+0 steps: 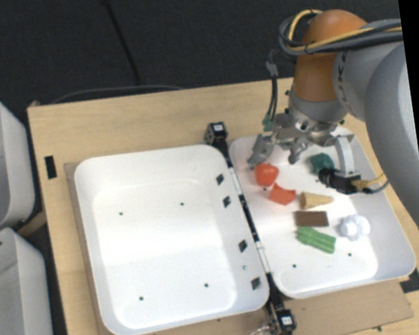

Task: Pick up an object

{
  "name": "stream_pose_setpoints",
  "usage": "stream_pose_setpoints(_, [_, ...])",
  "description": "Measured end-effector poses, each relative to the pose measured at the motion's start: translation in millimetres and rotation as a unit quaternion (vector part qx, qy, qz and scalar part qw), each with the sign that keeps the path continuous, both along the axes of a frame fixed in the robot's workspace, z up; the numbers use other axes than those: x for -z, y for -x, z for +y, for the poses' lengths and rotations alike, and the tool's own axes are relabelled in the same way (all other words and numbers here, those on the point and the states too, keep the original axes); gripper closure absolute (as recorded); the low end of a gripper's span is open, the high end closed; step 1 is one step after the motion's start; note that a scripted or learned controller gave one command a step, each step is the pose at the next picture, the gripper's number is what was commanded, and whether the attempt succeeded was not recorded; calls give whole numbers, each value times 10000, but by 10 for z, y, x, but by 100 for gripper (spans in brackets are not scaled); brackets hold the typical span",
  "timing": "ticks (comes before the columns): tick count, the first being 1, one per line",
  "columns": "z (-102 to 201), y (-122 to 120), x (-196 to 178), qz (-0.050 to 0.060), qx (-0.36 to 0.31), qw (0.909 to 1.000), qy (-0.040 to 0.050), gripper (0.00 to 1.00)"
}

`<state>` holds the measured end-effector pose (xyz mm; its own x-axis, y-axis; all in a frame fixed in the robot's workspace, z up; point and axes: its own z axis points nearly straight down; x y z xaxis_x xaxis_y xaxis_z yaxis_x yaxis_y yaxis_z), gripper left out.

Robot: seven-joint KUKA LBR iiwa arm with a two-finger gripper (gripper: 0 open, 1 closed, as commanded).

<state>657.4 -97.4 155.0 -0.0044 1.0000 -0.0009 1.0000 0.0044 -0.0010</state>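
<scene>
Pale wood bench [66,245] carries two shallow white bins side by side, dark floor behind it; the left bin [158,240] lies well apart from the tool, across the central divider, and holds none of the objects; the right bin [376,255] holds all of them.

Taking the view from its near edge back toward the gripper: a green ridged piece [316,240] and a white crumpled object [352,227] lie farthest from the fingers, at the near side of the bin; a brown block [311,218] and a tan wedge [315,200] sit a step closer; an orange-red block [281,194] lies near the tool; a rounded red object [266,174] lies just below the left finger, apparently closest of all; a dark green piece [320,162] sits just beside the right finger.

The gripper [280,147] hangs over the far end of the right bin with its fingers spread apart and nothing between them; whether a fingertip touches the red object I cannot tell.

By my judgement the task is at its approach; no object is grasped or lifted; closing on one piece and raising it is all still to do.
</scene>
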Motion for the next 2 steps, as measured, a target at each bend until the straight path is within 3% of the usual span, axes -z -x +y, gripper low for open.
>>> stream_pose_setpoints(1, [-62, -189, 571, -2, 4, 10000, 12, 0])
stream_pose_setpoints(2, [-73, -200, 421, -24, -6, 10000, 22, 100])
